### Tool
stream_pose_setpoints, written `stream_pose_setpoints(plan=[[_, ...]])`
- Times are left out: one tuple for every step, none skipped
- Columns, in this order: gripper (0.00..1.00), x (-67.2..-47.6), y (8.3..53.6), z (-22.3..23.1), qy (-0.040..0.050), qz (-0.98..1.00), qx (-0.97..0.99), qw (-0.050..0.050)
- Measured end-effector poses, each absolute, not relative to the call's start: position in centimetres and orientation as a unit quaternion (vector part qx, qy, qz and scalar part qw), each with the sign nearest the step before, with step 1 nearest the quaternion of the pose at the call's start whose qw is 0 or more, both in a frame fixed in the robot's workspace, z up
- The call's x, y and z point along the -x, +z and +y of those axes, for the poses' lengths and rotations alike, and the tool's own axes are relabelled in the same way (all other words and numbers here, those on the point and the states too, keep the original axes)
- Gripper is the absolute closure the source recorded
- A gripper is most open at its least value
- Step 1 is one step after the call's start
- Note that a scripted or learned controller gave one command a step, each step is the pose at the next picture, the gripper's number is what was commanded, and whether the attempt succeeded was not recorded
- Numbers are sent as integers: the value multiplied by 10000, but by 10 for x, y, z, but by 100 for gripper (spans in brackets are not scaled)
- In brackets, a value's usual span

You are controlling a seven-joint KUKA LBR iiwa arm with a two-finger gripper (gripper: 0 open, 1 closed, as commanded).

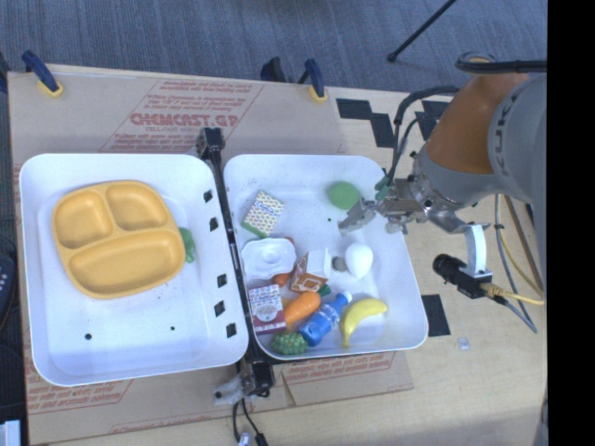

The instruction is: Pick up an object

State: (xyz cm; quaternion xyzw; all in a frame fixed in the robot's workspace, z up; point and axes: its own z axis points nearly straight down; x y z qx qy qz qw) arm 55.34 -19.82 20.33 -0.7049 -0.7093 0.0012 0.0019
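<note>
A: What takes up the most room on the bench?

B: The two white bins, side by side. The left bin (56, 342) holds a yellow divided tray (118, 237) toward its upper left, with a small green thing (189, 245) touching the tray's right edge. The lower half of that bin's floor is bare.

A: And the right bin?

B: The right bin (297, 167) is crowded in its lower half. Its upper strip, along the far rim, is open floor except for a green round piece (343, 194) near the upper right corner.

A: Where is the arm?

B: The grey arm (493, 137) with its orange band comes in from the right, over that bin's right rim. The gripper (361, 214) hangs above the right side of the bin, fingers parted, with nothing between them.

A: What lies beneath it?

B: A white egg (359, 259) sits just below it, near the right wall. Below the egg, a banana (361, 316) lies by the lower right corner, with a blue bottle (324, 321) just beside it on the left, then a carrot (302, 308).

A: And the left side?

B: A white cup (270, 255) near the dividing edge, a checked packet (263, 213) above it, a red-labelled box (267, 307) below, and broccoli (290, 344) against the near rim.
</note>
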Motion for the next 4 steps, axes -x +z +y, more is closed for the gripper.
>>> stream_pose_setpoints(plan=[[0,-535,91,-107,6,-7093,7049,22],[0,-495,92,-146,5,-8283,5604,18],[0,-476,91,-121,4,-8440,5364,22],[100,-477,101,-121,4,-8449,5349,22]])
